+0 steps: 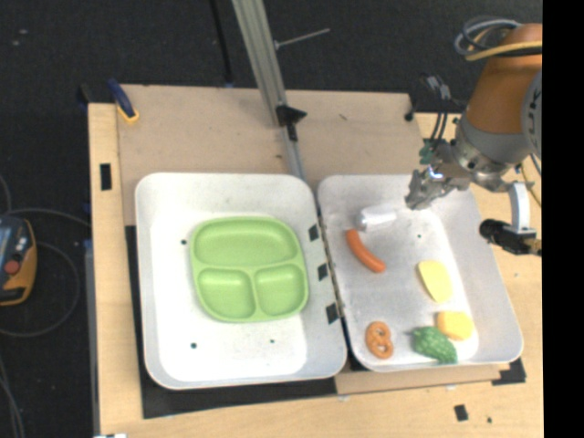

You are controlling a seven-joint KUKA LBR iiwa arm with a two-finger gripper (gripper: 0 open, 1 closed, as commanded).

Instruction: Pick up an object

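White, small and cylinder-like — the nearest object [377,217] lies in the right bin [493,245], just beside my gripper [422,192] at its upper end. Looks light, rigid, maybe slick; I'd pinch across its short width. Gripper's grasp state — can't tell from this slant. Nothing visibly held.

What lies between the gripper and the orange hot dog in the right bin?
A small white object lies between the gripper and the orange hot dog, seen in the camera view.
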